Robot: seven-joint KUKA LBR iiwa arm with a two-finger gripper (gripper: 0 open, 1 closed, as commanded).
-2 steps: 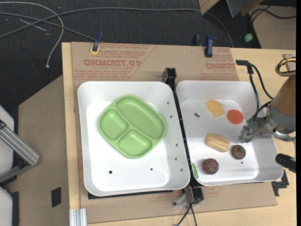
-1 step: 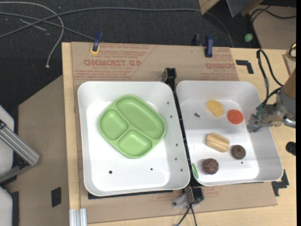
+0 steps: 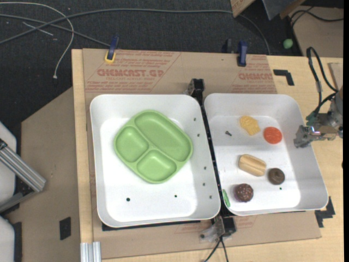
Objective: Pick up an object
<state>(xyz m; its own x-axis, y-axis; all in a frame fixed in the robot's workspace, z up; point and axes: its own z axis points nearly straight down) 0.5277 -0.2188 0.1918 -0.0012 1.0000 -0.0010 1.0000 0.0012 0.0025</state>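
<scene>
The right bin [image 3: 305, 195] holds several small food-like pieces. A yellow chunk [image 3: 250, 125] lies near its back, with an orange-red ball [image 3: 273, 135] just to the right. Toward the front sit a tan bread roll [image 3: 252, 165], a brown doughnut [image 3: 276, 176] and a dark reddish-brown ball [image 3: 243, 192]. My gripper [image 3: 304, 137] hangs over the right rim of this bin, a short way right of the orange-red ball, with nothing seen in it. Its metal end is small and partly cut off by the frame's edge.
The left bin [image 3: 109, 201] carries a green divided plate [image 3: 153, 146]. A small dark speck [image 3: 229, 133] lies in the right bin. Blue clamps [image 3: 112, 49] [image 3: 242, 53] pin the cardboard sheet at the back. Cables run along the right side [image 3: 316, 70].
</scene>
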